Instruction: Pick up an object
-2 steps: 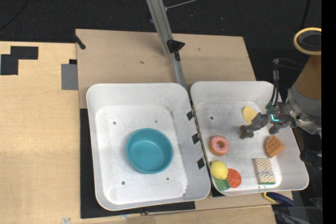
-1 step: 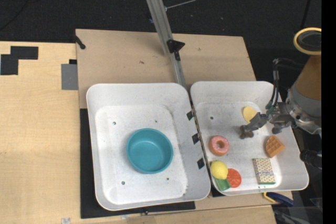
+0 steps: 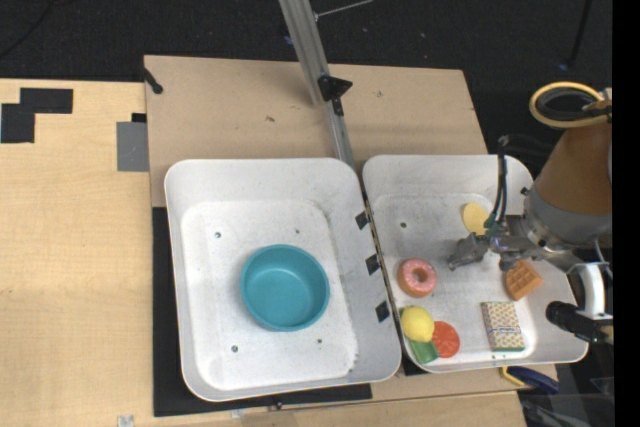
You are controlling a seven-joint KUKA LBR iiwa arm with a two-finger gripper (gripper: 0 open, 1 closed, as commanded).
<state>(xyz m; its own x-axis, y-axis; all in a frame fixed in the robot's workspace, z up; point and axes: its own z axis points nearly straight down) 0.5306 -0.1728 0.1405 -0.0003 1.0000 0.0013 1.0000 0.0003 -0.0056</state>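
My gripper [image 3: 468, 253] hangs low over the right bin [image 3: 430, 180], reaching in from the right. It sits just below a yellow object [image 3: 474, 215] and to the right of a pink donut [image 3: 417, 277]. An orange waffle-like piece [image 3: 521, 280] lies right beside the wrist. Along the bin's front lie a yellow lemon [image 3: 417, 322], a red tomato [image 3: 446, 339], a green item [image 3: 425, 352] and a tan patterned block [image 3: 502, 325]. I see nothing gripped.
The left bin [image 3: 200, 195] holds a teal bowl [image 3: 285, 287]. A metal rail [image 3: 300, 15] slants down from the back to the divider between the bins. The arm's orange band [image 3: 585, 170] bulks over the right bin's right rim.
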